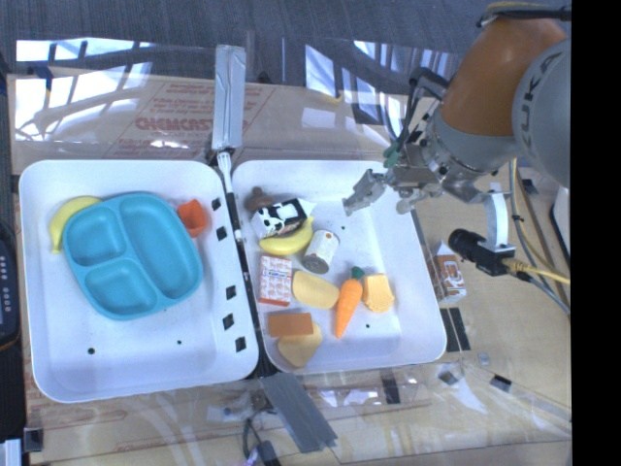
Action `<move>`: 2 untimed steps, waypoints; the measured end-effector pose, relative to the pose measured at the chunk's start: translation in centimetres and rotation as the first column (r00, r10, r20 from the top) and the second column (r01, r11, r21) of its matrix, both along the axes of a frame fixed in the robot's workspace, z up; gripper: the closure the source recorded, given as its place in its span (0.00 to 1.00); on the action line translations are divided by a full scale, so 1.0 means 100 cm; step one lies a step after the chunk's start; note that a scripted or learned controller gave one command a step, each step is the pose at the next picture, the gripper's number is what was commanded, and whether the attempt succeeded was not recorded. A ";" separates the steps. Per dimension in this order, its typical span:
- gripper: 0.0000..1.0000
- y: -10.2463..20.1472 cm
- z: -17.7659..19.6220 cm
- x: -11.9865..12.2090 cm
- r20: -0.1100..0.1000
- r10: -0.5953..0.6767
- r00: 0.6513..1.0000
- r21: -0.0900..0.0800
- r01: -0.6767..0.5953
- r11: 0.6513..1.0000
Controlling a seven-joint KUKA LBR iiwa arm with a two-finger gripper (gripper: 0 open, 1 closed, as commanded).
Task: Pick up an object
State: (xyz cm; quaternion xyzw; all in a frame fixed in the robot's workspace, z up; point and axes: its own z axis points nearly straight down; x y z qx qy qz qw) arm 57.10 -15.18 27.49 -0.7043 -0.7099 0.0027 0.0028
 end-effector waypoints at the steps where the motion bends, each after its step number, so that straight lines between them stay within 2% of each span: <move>1: 0.00 0.013 0.009 -0.016 0.001 0.017 1.000 0.002 -0.017 1.000; 2: 0.00 0.026 -0.112 -0.045 -0.006 -0.195 0.981 -0.001 0.195 0.981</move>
